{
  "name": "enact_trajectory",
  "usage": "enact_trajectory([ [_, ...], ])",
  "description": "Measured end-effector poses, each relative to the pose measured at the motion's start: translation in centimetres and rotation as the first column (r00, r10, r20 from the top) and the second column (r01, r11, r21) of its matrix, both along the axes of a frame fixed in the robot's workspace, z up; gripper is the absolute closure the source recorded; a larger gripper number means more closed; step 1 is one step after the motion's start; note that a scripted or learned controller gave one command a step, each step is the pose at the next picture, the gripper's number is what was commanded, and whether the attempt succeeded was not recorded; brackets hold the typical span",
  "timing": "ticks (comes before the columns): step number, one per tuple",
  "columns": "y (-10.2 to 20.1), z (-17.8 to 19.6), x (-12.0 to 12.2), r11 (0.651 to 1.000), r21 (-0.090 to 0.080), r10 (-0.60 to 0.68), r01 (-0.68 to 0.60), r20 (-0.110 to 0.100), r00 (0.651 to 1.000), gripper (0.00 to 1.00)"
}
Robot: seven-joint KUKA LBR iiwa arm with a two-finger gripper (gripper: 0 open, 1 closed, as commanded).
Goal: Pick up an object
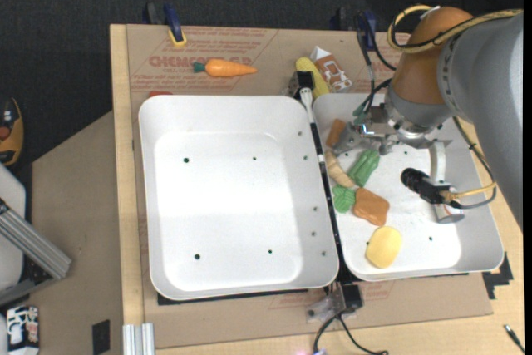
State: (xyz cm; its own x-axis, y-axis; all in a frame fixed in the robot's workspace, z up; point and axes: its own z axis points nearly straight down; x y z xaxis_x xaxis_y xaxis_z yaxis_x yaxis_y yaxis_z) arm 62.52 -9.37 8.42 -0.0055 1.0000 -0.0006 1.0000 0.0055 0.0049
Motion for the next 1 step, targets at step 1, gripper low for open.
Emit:
enact_trajectory([
  [1,-0.22,0.12,4.35,1.0,-0.001,-0.003,0.003,0.001,1.0,0.0],
])
